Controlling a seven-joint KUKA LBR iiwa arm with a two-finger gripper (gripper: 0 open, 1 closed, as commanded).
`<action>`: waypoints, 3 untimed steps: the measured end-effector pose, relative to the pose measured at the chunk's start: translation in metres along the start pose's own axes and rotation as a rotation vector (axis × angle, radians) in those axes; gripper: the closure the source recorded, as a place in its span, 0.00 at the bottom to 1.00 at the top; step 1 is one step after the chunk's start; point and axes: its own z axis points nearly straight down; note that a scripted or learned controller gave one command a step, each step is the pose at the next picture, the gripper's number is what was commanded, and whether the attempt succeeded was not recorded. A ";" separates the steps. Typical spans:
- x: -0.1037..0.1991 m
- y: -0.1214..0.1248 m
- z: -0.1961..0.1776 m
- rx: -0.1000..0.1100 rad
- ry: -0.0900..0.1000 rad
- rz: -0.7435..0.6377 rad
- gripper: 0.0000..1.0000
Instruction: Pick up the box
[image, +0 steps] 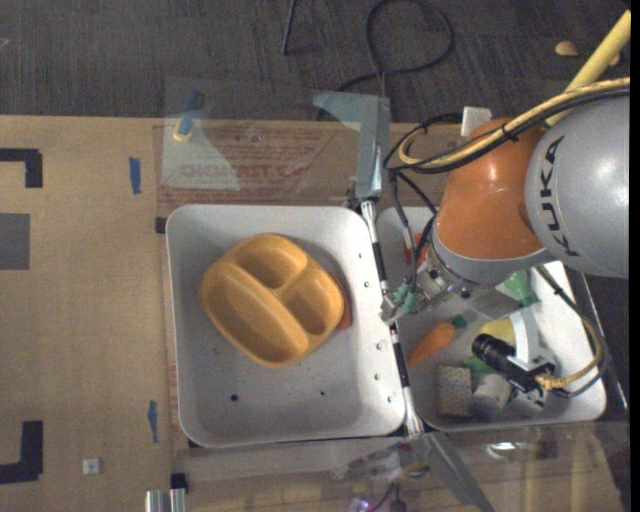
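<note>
A small speckled beige box (455, 389) lies near the front of the right bin (590, 405), beside a pale grey object (490, 396). My gripper (401, 298) hangs below the orange wrist band, low over the right bin's left wall. It is up and to the left of the box, with a carrot between them. Nothing shows in its grasp. The arm hides the back half of the right bin.
An orange toy carrot (432, 342) lies just below the gripper. A yellow item (497, 328) and a green item (520, 288) sit further right under the arm. A yellow-orange divided plate (272, 297) sits in the left bin (300, 410).
</note>
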 end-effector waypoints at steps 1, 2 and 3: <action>-0.063 -0.052 0.003 0.004 0.001 0.053 1.00; -0.159 -0.080 -0.152 0.001 -0.003 0.019 1.00; -0.169 -0.090 -0.177 0.000 -0.004 0.148 1.00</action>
